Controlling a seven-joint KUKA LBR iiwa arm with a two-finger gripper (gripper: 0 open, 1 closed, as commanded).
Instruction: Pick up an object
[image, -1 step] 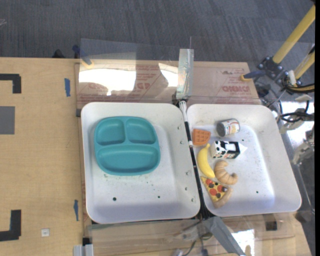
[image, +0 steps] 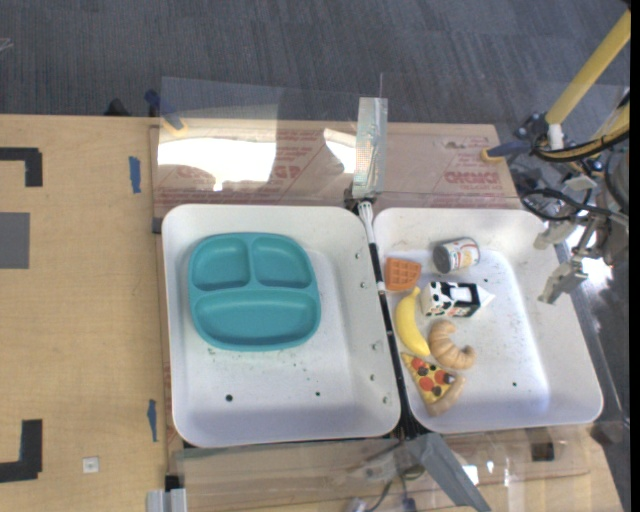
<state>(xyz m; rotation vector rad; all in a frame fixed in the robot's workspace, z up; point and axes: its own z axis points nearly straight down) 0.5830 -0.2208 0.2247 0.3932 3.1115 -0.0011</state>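
While the arm (image: 590, 70) waits at the right edge of the frame, its jaws (image: 562, 272) hang over the right rim of the right bin (image: 520, 385), and nothing sits between them. How wide they stand cannot be told from up here.

All the things to pick lie in the left part of that bin, well apart from the jaws. A can (image: 455, 254) lies on its side near the top. Below it sits a black-and-white toy (image: 455, 298). A waffle (image: 402, 273) and a banana (image: 411, 325) lie by the left wall. A croissant (image: 452, 346) touches the banana, and a pizza slice (image: 433, 381) lies just under it.

The things lie crowded together, so the jaws could bump one thing while going for another. The can might roll away if it is pushed. The waffle and pizza are flat and may slip out. The banana is close to the wall, which could block one side.

The left bin (image: 200, 400) holds a teal tray (image: 255, 290). Cables (image: 560, 175) hang near the arm.
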